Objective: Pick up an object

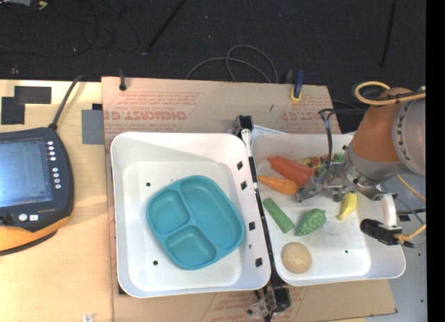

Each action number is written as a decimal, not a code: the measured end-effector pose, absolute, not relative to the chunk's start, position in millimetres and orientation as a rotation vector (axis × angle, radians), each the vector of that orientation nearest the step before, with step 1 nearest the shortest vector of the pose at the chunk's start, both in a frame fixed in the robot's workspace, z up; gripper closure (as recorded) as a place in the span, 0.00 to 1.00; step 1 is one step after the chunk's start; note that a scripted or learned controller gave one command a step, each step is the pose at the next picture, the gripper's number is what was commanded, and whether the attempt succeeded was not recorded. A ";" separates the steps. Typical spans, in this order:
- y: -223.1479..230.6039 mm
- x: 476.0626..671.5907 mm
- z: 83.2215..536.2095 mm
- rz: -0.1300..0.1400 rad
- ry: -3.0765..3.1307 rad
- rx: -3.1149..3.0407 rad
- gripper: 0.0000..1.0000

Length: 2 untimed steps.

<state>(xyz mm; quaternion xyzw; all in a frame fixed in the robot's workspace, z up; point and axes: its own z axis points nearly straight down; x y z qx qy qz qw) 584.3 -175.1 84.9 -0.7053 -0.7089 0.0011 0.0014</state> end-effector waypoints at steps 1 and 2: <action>-199.9 638.0 85.4 0.018 -2.191 -2.183 0.00; -120.0 530.1 85.3 0.006 -2.215 -2.212 0.00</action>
